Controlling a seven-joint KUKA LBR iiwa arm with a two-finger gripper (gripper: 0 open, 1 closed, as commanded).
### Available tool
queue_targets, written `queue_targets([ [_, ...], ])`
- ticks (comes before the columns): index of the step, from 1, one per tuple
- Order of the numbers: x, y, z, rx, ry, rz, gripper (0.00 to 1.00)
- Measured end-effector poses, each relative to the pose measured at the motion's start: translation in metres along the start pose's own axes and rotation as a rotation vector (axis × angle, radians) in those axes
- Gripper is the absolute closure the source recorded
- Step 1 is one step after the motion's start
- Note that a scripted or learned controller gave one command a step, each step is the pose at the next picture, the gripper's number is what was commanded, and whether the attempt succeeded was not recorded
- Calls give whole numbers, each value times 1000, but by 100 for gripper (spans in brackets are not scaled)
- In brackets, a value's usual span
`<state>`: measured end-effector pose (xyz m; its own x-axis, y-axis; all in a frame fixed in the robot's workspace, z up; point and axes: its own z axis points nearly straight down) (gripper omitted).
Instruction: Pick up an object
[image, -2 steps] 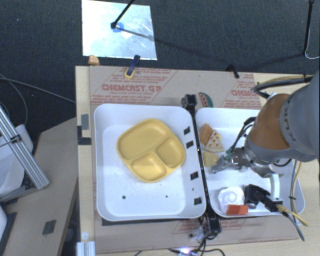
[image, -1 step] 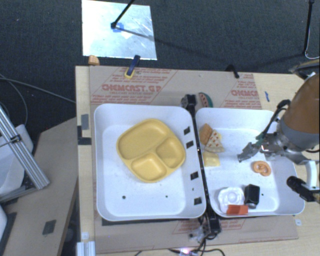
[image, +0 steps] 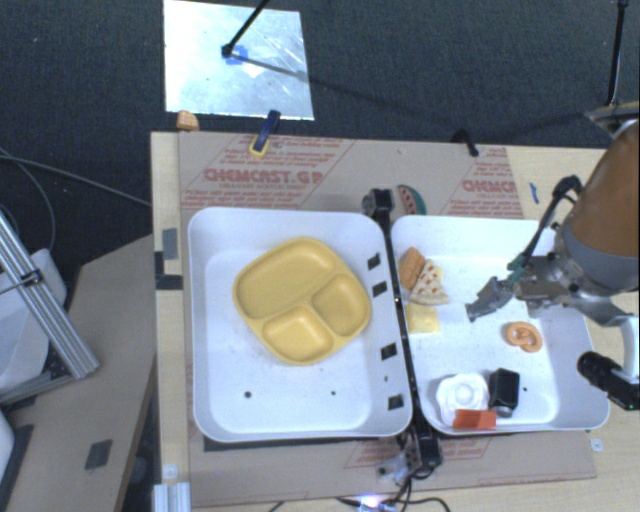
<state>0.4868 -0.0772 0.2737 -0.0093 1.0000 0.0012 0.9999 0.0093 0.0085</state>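
Gripper over right bin.
The gripper (image: 484, 301) hangs above the right bin (image: 470, 262), between pizza slice (image: 430, 284) and orange ring (image: 523, 337); finger state cannot be determined.

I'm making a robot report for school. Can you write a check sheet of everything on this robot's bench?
Surface: cardboard-covered bench bearing left bin and right bin.
Job's things: yellow divided plate in left bin; pizza slice, orange ring, white cup, black block in right bin.
Clutter: yellow-blue clip.
Grippers: gripper over right bin, holding nothing.
Cables: black cable along arm.
Surroundings: dark carpet, shiny sheet.
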Motion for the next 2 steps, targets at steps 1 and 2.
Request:
queue_targets([
  [1, -44, -5, 177, 18, -1, 12, 0],
  [2, -42, -1, 159, 6, -1, 7, 100],
])
